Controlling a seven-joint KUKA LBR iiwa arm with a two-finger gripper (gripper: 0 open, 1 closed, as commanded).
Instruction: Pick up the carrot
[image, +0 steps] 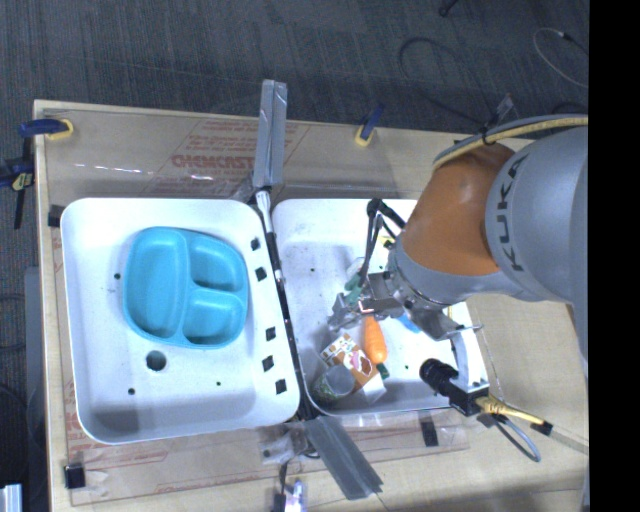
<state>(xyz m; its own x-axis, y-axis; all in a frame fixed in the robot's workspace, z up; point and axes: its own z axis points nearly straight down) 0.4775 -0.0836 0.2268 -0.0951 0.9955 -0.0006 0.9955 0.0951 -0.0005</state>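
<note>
Gripper (362, 308) low in right bin (310, 235), finger state unclear, possibly straddling carrot's top; carrot (374, 343) lies just below it, long axis running toward near wall.

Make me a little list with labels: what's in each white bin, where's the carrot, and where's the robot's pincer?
left bin: a blue plate with sections
right bin: the carrot, a small printed carton, a dark round thing beside it, too blurry to name
carrot: orange, lying near the bin's front, next to the carton
arm: grey with an orange band, reaching in from the right over the right bin
pincer: low over the right bin, right at the carrot's upper end
carrot held: can't tell from this view
</note>
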